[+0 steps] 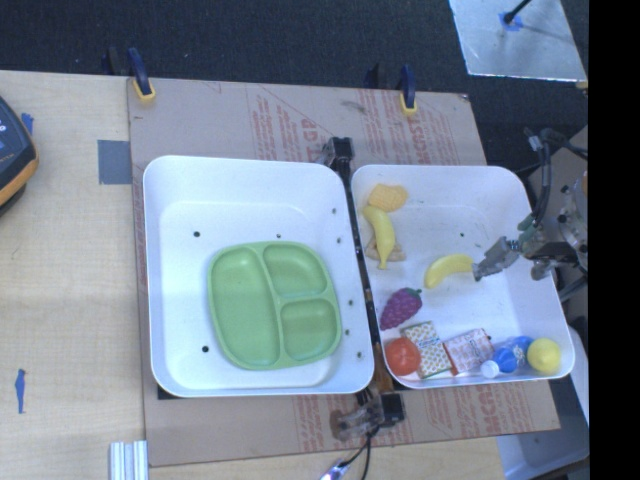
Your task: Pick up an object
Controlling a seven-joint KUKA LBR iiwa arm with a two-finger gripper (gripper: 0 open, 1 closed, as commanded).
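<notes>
Grey metal gripper (497,259) is seen low over the right shallow white plastic bin (500,183), reaching in from its right rim. Whether its fingers are open or closed cannot be told; nothing is seen held. Its tip lies just beside a small curved yellow toy banana (448,268), smooth and glossy, near the bin's middle. A larger yellow banana (380,234) and a bumpy purple grape bunch (401,307) lie further left. A green compartmented plastic tray (274,304) sits in the left bin (170,268).
</notes>
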